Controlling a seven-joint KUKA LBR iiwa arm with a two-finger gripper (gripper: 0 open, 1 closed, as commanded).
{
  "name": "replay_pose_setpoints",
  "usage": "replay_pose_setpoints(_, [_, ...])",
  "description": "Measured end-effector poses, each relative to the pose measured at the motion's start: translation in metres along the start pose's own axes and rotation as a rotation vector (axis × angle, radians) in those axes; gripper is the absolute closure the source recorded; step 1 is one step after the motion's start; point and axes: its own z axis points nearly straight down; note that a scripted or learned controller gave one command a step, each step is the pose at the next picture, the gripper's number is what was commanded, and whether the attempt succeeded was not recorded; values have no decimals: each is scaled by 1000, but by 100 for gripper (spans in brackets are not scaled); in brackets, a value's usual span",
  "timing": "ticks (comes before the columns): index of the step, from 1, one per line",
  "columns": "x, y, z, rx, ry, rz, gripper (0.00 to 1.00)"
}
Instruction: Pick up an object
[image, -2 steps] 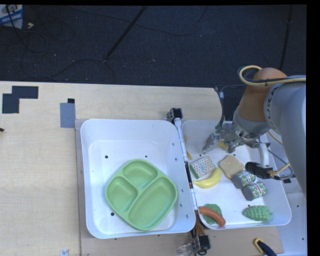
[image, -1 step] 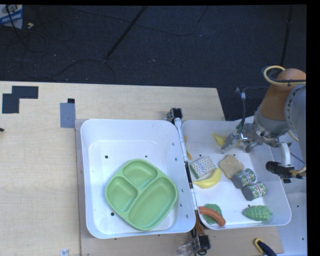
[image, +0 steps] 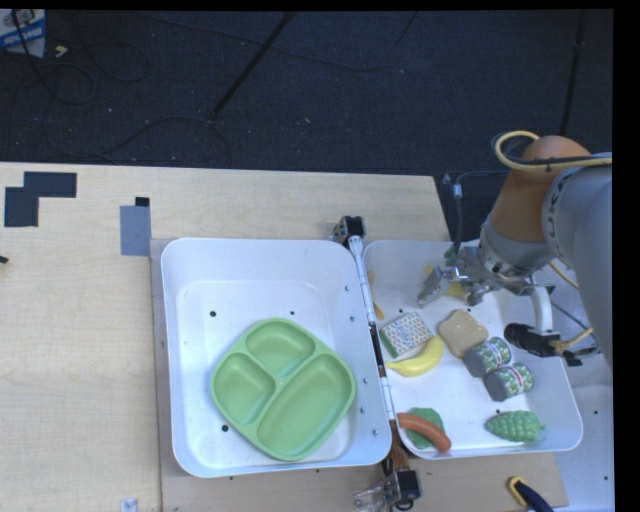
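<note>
1. Hand (image: 452, 285) hangs low over the right bin's (image: 570, 425) far end, fingers spread apart, gripping nothing.
2. Toy food lies nearer: banana (image: 420, 360), bread slice (image: 462, 331), two cans (image: 497, 366).
3. Left bin (image: 190, 270) holds a green divided plate (image: 283, 387).

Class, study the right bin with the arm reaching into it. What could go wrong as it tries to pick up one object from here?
1. The toys lie crowded: the banana touches the checkered block, so the gripper might nudge or catch two things.
2. The two cans lie on their sides and could roll away.
3. The gripper sits near the right bin far wall, so it might strike that.
</note>
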Motion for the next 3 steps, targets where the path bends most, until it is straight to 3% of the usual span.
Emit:
replay_pose_setpoints(1, [33, 0, 0, 0, 0, 1, 0])
replay_pose_setpoints(2, [-15, 0, 0, 0, -1, 2, 0])
replay_pose_setpoints(3, [22, 0, 0, -1, 0, 1, 0])
